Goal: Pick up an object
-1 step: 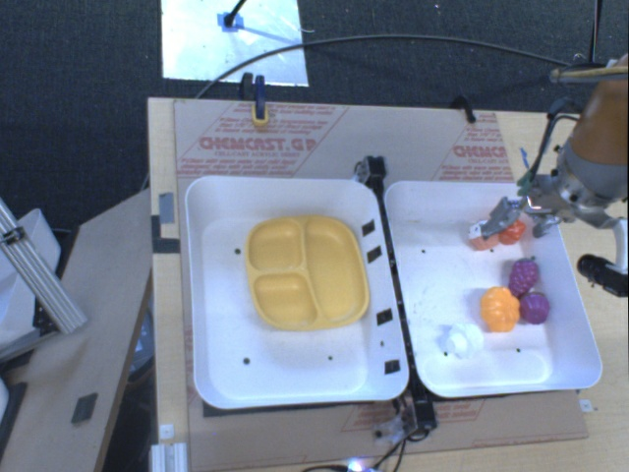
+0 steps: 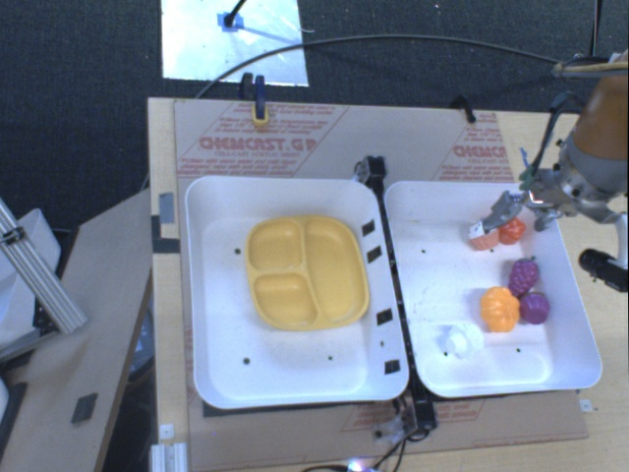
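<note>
My gripper (image 2: 503, 212) hangs over the back of the right bin (image 2: 432, 264), right above a small red-orange toy (image 2: 510, 231) with a pale pink-white piece (image 2: 482, 235) beside it. Whether the fingers touch the toy I cannot tell. Further forward in that bin lie a purple grape bunch (image 2: 523, 274), a purple round toy (image 2: 535, 308), an orange pumpkin-like toy (image 2: 499, 309) and a white object (image 2: 460, 339).
The left bin (image 2: 211, 264) holds a yellow divided tray (image 2: 305, 271). Black clips run along the seam between the bins (image 2: 381, 273). The arm's grey body with its orange band (image 2: 600, 136) fills the upper right. A cable arcs across the back.
</note>
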